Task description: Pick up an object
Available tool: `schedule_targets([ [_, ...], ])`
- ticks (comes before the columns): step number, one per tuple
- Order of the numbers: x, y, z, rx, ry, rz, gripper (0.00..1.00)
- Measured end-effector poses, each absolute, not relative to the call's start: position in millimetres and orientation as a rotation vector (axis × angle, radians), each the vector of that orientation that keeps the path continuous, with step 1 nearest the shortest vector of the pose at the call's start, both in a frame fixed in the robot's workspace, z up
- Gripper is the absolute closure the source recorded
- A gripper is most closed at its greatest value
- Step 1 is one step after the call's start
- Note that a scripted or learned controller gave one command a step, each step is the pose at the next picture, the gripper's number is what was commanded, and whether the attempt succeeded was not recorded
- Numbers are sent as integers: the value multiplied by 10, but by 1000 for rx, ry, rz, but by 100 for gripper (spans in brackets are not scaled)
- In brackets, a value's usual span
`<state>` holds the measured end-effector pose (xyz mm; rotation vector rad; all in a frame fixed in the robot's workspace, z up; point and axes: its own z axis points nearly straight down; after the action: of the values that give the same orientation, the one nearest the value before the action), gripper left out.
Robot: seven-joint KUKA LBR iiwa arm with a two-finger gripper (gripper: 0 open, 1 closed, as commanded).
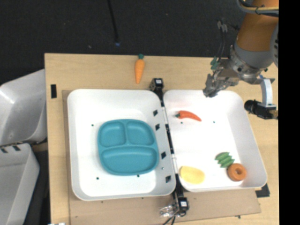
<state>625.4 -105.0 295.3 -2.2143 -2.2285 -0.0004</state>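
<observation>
The jaws (212,91) hang at the end of the arm (253,36) over the twelve o'clock rim of the right bin (248,125); whether they stand open or closed I cannot tell, and nothing shows between them. They seem poised above the bin because the likely pickings lie there.

The worktop (93,69) carries both bins side by side, probably so items can pass from one to the other. The left bin (79,125) holds a blue divided plate (127,146) at its centre. In the right bin, a yellow piece (192,175) sits at seven o'clock, an orange ring (237,172) at five o'clock with a green piece (224,159) touching or just beside it, and a red pepper (189,116) at ten o'clock, nearest the jaws. A carrot (139,69) lies on the worktop beyond the left bin.

No brand, label or writing can be read.
</observation>
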Motion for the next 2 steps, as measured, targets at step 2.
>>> schedule_targets([
  [2,6163,138,2868,-2214,-2229,-2,100],
])
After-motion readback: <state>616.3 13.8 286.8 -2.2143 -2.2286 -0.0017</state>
